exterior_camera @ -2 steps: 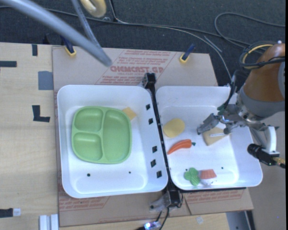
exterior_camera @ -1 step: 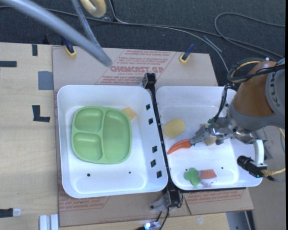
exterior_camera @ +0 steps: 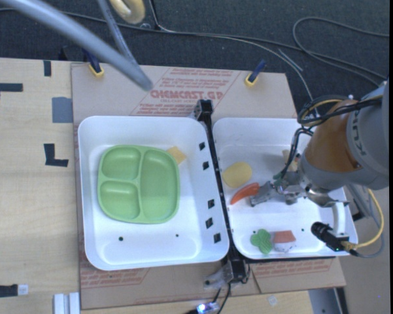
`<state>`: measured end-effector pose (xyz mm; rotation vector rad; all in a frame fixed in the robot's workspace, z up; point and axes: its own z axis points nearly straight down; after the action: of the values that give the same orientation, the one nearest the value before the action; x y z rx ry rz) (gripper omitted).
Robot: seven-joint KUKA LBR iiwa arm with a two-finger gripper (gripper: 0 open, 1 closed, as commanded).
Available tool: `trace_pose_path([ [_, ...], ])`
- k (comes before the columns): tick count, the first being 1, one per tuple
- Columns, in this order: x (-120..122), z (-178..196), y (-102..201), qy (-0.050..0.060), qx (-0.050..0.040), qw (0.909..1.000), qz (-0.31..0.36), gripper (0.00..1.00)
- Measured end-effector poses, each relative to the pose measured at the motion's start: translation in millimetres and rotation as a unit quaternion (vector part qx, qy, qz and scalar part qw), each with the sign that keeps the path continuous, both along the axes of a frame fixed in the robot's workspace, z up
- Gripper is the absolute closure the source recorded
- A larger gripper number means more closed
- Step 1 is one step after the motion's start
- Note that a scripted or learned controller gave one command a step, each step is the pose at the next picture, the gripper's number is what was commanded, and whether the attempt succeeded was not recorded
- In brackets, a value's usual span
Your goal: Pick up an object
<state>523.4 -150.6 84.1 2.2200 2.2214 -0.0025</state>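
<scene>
Two shallow white plastic bins sit side by side on a sheet of printed brown cardboard [exterior_camera: 183, 87], itself laid on the pale wooden tabletop [exterior_camera: 26, 195], an arrangement that seems meant to keep loose items corralled within the arm's reach. Well to the left of the end effector, the left bin [exterior_camera: 95, 241] carries a light green moulded plastic tray with three compartments [exterior_camera: 138, 183], lying flat, and a small yellow block [exterior_camera: 176, 154] touching the tray's upper right corner. A row of black clips [exterior_camera: 209, 195] runs along the seam between the bins. In the right bin [exterior_camera: 248, 133], where the candidates for picking lie, a rounded pale yellow toy food piece [exterior_camera: 237, 173] rests up and to the left of the end effector [exterior_camera: 260, 197], and a slim orange-red toy shaped like a chilli pepper [exterior_camera: 244, 192] lies just beside its tip, looking the likeliest target. Below it, near the bin's front wall, a green leafy toy vegetable [exterior_camera: 261, 241] touches a small red and white block [exterior_camera: 284, 238]. The grey KUKA arm [exterior_camera: 363, 142], its orange band [exterior_camera: 330, 146] above the wrist, reaches in from the right and is bent low over the bin, with the tool pointing leftward toward the pepper. Whether its fingers are parted or closed cannot be told; nothing is seen held.
</scene>
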Motion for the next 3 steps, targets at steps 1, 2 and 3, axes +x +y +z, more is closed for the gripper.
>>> trace_pose_path([
  [1, 0.9, 12.8, -0.2, -0.001, -0.0006, 1.0000, 0.000, 1.00],
  [2, 4.2, 55.2, -3.0, -0.001, 0.0007, 1.0000, 0.000, 1.00],
  [3, -0.3, 98.9, -4.5, -0.002, 0.0004, 1.0000, 0.000, 1.00],
])
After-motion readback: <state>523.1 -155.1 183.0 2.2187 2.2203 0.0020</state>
